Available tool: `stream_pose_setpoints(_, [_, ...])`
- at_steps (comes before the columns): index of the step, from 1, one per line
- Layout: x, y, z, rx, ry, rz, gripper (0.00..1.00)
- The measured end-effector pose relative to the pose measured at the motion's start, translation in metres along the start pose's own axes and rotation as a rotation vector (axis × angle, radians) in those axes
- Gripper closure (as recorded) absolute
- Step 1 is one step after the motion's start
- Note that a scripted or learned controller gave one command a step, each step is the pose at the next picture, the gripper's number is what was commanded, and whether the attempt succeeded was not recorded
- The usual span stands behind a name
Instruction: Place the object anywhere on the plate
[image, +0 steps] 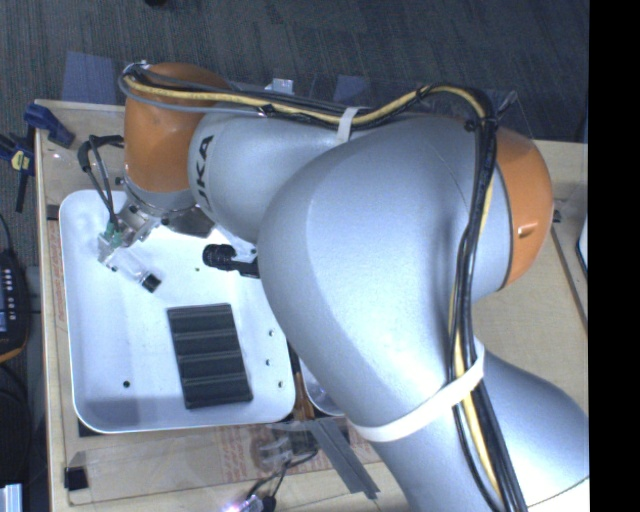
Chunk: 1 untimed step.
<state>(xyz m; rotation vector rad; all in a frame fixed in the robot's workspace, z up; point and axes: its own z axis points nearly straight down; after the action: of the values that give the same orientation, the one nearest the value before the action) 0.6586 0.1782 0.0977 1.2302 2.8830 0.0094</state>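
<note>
The grey arm with its orange band (160, 130) reaches across the view and ends over the back left corner of the left white bin (90, 380). My gripper (125, 250) hangs there, low over the bin floor. A small black piece (150, 283) lies just to the right of and below the gripper tip; whether it touches the gripper I cannot tell. A dark ribbed rectangular slab (208, 355) lies flat in the bin's front half, apart from the gripper. The arm's bulk hides most of the right bin.
A black knob-like part (216, 257) sticks out from under the arm over the bin's middle. A sliver of the right bin's rim (308, 398) shows below the arm. Blue clamps (45, 122) sit on the bench's back left edge. Bare bin floor surrounds the slab.
</note>
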Motion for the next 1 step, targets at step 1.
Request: stream_pose_setpoints(1, [0.0452, -0.0707, -0.0171, 0.011, 0.008, -0.313, 1.0])
